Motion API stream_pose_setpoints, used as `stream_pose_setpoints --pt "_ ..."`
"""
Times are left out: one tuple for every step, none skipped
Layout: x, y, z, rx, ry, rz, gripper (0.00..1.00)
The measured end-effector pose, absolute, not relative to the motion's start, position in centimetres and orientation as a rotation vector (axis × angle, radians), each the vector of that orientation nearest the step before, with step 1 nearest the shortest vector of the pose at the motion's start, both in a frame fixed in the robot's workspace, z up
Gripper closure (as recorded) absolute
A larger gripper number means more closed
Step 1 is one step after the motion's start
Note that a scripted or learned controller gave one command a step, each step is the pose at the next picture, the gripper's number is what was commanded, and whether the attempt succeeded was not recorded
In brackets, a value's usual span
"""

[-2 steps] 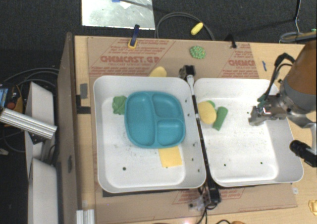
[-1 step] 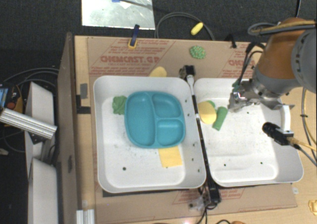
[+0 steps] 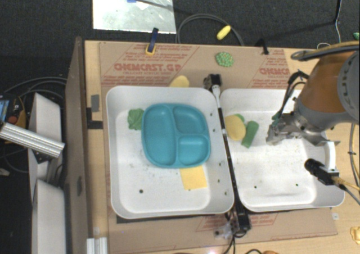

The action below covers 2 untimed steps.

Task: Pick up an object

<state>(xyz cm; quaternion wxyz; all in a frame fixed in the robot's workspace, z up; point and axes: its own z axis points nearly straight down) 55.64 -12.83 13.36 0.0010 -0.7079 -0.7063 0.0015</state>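
Claw (image 3: 277,135) in right bin (image 3: 281,194), grip state unclear, green piece (image 3: 250,134) just left.

The robot arm (image 3: 332,87) comes in from the right side. It is grey, with an orange band near the wrist. It bends down and points left. The gripper (image 3: 275,134) sits low at the end of the arm.

Yellow piece (image 3: 235,127) and green piece (image 3: 250,134), touching, right bin's left part
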Motion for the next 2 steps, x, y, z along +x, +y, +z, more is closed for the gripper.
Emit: stream_pose_setpoints --pt "55.8 -12.6 13.6 -2.221 -2.224 -0.001 0.00" --pt "54.4 -11.9 9.1 -2.219 -2.221 0.002 0.00"
